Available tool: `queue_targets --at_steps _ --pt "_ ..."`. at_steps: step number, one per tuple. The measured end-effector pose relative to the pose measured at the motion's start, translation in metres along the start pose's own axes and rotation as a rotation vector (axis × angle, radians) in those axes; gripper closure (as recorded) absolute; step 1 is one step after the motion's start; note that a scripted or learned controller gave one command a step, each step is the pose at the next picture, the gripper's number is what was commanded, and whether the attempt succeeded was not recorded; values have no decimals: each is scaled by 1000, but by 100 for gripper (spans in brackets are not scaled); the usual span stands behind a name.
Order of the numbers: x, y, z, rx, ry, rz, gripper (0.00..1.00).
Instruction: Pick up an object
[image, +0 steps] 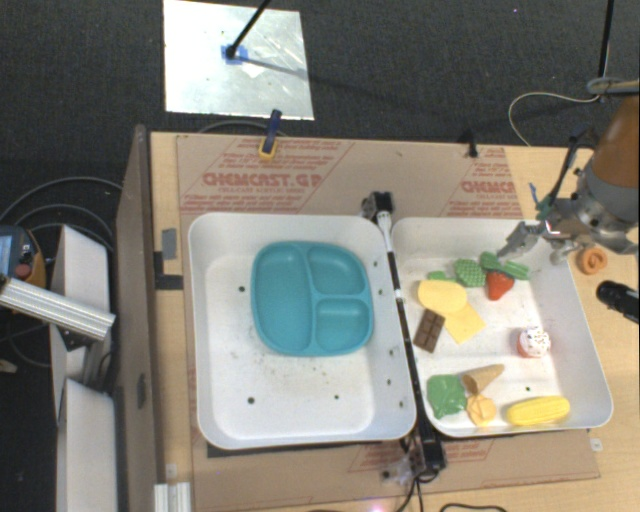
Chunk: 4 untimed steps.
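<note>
White right bin (590, 385) is holding toy food: strawberry (499, 285), corn cob (537, 410), chocolate bar (429, 330). Claw (537, 240) is hovering over its far edge, fingers spread, gripping nothing.

Both bins, left bin (225, 400) and right bin (585, 375): smooth white plastic, slight sheen. Divided plate (310, 298): teal plastic, matt. Toy foods, e.g. corn cob (538, 409) at 5 o'clock: glossy plastic. Board (330, 170) beneath: brown printed cardboard, matt. Sheet (238, 60) at 12 o'clock: shiny, metallic-looking. Floor (70, 90): dark, rough carpet.
</note>
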<state>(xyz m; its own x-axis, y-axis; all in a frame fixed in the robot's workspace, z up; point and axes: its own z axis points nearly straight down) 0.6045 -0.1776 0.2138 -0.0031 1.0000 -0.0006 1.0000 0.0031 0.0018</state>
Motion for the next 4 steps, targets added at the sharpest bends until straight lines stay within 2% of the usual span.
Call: queue_targets --at_steps 1,2,3,4 --pt "4 10 136 5 2 -2 0" --pt "3 12 118 -4 0 -3 100" --pt "3 -21 83 2 1 3 100" --pt "42 -18 102 2 2 -4 100"
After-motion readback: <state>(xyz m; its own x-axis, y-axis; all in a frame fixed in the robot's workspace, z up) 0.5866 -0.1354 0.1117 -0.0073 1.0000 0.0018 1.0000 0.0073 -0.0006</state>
